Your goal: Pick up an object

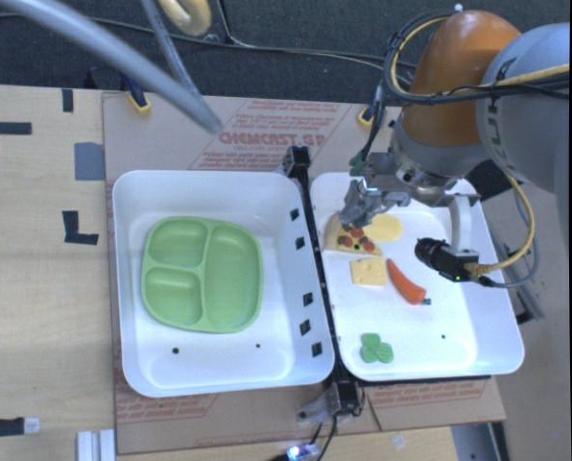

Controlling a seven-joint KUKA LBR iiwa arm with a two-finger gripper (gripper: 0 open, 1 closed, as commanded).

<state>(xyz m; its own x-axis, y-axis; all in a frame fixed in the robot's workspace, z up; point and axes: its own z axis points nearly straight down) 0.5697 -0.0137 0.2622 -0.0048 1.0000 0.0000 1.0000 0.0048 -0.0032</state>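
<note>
We cannot tell how the gripper (361,211) stands, nor whether it has hold of anything: its metal end is seen at a slant, low over the upper left corner of the right bin (478,349), and the tip merges with the food piece beneath it. That piece is a pizza slice (351,239), tan with red spots, lying right at the tip, toward six o'clock from it; we judge it the target of this try, because the tool is lowered onto it and nothing else sits so close. Just at four o'clock from the tip lies a pale yellow round piece (386,228), touching or nearly touching the slice. Further out at six o'clock is a yellow cheese wedge (369,273), and beside that, toward four o'clock, an orange carrot (406,282) lying aslant. Near the bin's lower edge, well apart from the rest, sits a green leafy piece (375,350). The toys are loose and spread, which leaves room to come down on one alone, though the slice lies close to the bin wall and the divider between the bins. The arm's orange band (454,56) rises at one o'clock. In the left bin (132,200), at nine o'clock, a green divided plate (202,274) lies flat, playing no part in this pick.
</note>
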